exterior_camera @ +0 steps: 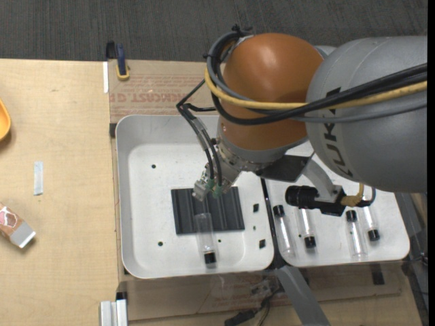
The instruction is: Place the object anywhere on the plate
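A black ribbed plate (224,212) lies flat on the floor of the left white bin (136,202). A clear tube with a black cap (204,236) lies lengthwise across the plate's front edge; its upper half rests on the plate, while its capped end sits on the bin floor in front. My gripper (208,189) hangs over the plate's far edge, just above the tube's upper end. The orange wrist band and grey arm cover most of the gripper from above.
The right bin (391,250) holds several more capped clear tubes, such as one tube (307,231) lying lengthwise. On the wooden bench to the left sit a small white strip (38,178), a wrapped packet (15,227) and an orange object (3,121).
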`<state>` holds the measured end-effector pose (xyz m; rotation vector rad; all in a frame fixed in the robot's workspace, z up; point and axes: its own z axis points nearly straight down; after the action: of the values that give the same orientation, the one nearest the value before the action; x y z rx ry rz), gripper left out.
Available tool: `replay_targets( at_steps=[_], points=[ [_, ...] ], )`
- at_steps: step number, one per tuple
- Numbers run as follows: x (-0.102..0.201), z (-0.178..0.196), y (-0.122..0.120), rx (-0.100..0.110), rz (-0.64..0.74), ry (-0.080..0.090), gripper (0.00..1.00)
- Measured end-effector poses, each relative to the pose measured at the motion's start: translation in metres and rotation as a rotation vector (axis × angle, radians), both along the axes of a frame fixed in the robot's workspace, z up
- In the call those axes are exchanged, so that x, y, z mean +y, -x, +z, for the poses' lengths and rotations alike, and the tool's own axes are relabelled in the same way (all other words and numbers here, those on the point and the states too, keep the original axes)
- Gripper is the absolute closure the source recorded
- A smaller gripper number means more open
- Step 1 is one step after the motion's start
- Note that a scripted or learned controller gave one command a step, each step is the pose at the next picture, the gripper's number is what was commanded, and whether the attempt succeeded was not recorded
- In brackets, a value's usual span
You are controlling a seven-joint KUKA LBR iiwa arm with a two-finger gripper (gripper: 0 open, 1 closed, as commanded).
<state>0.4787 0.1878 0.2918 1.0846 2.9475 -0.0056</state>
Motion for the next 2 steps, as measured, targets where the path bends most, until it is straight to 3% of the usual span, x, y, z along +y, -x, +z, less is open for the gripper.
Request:
replay_targets(
  at_steps=[1,2],
  points=[
    [-0.027,-0.01,0.0,0.0,0.112,-0.002,1.0],
    [-0.005,-0.011,0.0,-0.001,0.229,-0.003,1.0]
  ],
)
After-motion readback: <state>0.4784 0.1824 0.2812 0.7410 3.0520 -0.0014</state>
